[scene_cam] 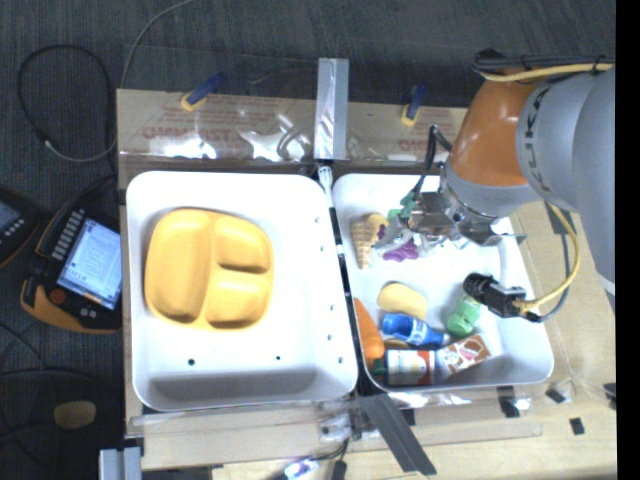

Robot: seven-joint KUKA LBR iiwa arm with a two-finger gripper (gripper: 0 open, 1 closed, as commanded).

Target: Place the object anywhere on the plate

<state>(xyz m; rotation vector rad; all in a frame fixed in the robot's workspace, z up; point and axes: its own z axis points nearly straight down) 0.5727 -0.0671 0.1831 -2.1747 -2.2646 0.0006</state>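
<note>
A yellow divided plate (208, 268) lies in the left white bin (290, 368), left of its middle. My gripper (418, 226) hangs low over the upper part of the right bin (535, 353), reaching in from the right. Just below it lies a small purple object (402, 253), and a waffle cone (364, 236) rests to its left. I see nothing held clear of the bin floor. The wrist hides what is right under the gripper.
Lower in the right bin lie a yellow lemon-like piece (401, 297), a blue object (412, 330), a green item (463, 318), an orange carrot (368, 338) and a red-labelled bottle (430, 361). A black cable fitting (495, 293) hangs over that bin.
</note>
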